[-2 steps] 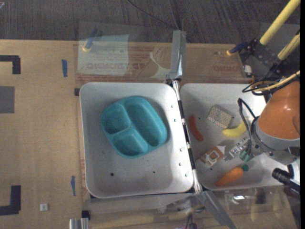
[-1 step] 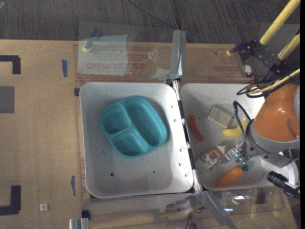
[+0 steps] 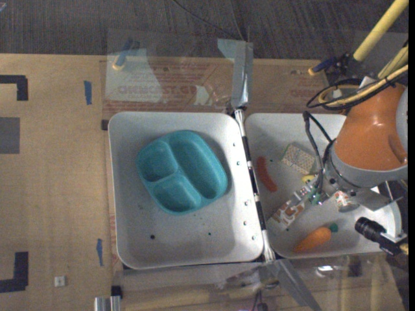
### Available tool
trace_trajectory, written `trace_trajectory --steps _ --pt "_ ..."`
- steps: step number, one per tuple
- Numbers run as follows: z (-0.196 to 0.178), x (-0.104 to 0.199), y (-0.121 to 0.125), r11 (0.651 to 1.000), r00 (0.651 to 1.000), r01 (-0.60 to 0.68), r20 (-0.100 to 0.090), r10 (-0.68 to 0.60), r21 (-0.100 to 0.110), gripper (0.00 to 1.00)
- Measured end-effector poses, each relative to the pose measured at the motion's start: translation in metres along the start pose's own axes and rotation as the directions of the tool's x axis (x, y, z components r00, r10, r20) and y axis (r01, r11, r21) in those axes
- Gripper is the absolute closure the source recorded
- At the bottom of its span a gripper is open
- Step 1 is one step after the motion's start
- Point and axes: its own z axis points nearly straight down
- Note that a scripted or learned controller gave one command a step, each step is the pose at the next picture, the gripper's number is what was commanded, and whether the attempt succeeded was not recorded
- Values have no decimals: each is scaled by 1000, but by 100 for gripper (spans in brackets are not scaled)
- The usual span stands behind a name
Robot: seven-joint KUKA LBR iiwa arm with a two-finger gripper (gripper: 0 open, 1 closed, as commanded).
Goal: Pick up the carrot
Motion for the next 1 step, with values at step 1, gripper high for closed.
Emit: trace_trajectory --steps 1 --pt "0 0 0 1000 1000 0 0 0 0 0"
